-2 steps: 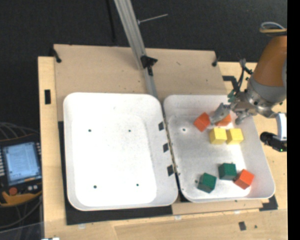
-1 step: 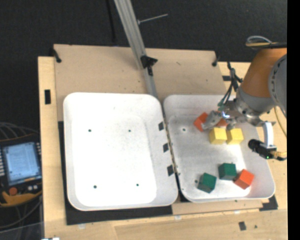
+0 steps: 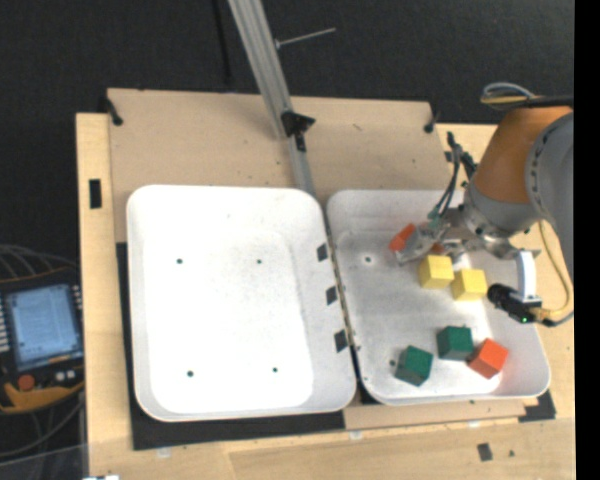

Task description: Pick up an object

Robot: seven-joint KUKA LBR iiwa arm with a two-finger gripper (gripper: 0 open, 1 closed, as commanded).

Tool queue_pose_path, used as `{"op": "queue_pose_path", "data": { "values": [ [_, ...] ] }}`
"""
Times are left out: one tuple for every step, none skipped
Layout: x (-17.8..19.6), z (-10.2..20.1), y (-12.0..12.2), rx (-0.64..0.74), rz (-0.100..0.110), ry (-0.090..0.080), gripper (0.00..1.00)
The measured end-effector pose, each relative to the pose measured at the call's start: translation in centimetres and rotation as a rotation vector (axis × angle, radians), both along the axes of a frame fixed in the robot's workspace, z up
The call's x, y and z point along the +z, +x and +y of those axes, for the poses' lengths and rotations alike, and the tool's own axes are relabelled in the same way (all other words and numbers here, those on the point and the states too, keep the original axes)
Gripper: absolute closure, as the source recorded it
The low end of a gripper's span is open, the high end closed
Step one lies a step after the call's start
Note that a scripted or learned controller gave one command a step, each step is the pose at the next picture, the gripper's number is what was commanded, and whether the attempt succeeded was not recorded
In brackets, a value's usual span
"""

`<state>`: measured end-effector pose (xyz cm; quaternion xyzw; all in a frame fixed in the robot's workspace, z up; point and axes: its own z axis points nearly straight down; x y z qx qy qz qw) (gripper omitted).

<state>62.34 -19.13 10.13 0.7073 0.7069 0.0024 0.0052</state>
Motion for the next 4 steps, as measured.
{"op": "queue_pose_path", "data": {
  "values": [
    [1.2,-0.1,0.0,-0.002,-0.003,0.001,1.0],
    [6.9,-0.6,-0.7,-0.002,0.004,0.002,1.0],
    [11.5,-1.2,-0.9,-0.004,0.004,0.002,1.0],
    [15.6,-1.3,-0.8,0.004,0.004,0.002,1.0]
  ]
}}
